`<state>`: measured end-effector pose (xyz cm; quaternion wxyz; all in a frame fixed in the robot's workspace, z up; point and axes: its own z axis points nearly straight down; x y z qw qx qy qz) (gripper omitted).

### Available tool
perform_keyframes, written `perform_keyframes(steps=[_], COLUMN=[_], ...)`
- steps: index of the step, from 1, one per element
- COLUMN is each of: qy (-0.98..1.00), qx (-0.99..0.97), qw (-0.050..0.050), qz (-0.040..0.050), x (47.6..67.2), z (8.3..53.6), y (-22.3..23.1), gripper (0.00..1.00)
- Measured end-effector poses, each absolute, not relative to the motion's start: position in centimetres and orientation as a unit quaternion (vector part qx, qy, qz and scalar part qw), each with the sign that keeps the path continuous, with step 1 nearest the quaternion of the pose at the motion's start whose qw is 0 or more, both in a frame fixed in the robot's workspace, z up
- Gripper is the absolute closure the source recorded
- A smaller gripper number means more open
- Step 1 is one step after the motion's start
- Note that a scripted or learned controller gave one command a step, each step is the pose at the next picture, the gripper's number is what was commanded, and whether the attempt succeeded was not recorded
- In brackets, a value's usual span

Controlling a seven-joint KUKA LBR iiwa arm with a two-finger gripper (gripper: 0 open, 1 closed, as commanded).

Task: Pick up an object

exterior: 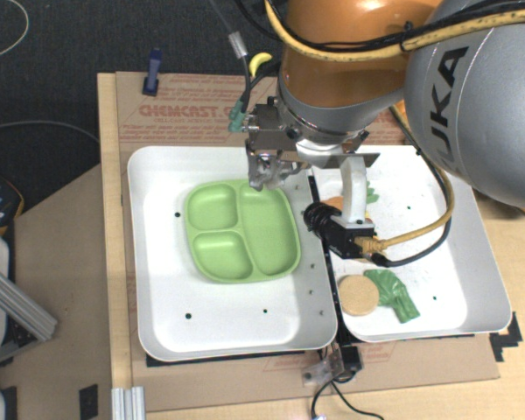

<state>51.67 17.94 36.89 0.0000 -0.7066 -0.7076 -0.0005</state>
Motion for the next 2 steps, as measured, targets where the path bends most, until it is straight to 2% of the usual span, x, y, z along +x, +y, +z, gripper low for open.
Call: perform_keyframes(steps=[1,2], qy=[-0.705,-0.707], qx=[-0.709,-0.707], qw=[-0.001,-0.001], qz=[-0.0015,-0.0019], x=[49.84,49.93], z=[39.45,40.34], y=[12.92,13.24], gripper=[1.0,1.0])
